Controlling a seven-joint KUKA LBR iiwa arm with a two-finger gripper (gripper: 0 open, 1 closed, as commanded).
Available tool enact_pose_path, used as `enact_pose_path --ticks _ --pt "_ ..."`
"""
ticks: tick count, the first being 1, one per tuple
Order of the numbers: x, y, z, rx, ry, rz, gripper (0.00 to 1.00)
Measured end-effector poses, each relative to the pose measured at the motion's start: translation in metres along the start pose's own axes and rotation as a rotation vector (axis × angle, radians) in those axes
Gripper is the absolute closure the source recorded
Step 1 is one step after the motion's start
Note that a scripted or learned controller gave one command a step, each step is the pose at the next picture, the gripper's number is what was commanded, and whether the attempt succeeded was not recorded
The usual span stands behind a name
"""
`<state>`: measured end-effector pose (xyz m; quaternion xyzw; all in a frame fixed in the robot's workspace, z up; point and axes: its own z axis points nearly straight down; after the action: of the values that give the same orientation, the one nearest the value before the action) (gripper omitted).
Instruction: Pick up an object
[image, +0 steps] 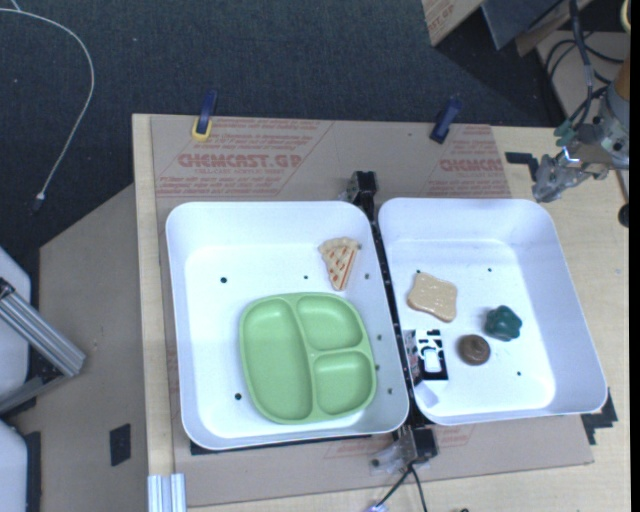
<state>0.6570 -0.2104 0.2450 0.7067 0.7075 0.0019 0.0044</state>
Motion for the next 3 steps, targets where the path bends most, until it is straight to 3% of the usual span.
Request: enact_pose_path --ticks 1,3 --pt "0.043 -0.019 -0.007 0.01 0.005 -0.002 1.0" --pt "0.138 -0.071 -0.012 0.011 0.007 -0.004 1.0"
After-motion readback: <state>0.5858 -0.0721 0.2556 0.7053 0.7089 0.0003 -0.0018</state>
